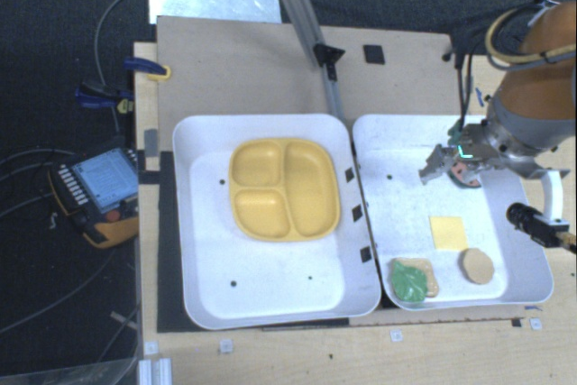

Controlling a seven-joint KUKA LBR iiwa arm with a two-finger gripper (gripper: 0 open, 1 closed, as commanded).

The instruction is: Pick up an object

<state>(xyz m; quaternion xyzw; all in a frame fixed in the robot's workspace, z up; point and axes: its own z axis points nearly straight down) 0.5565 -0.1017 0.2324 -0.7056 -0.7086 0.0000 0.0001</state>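
Nearest the camera, a green-topped piece [411, 280] lies at the right bin's [388, 149] front edge, with a round tan piece [477, 266] beside it and a yellow slice [448, 232] just behind. Gripper [444, 163] hangs over the bin's rear, fingers apparently spread, holding nothing. Recommendation: centre over one piece, descend squarely, close only once astride.
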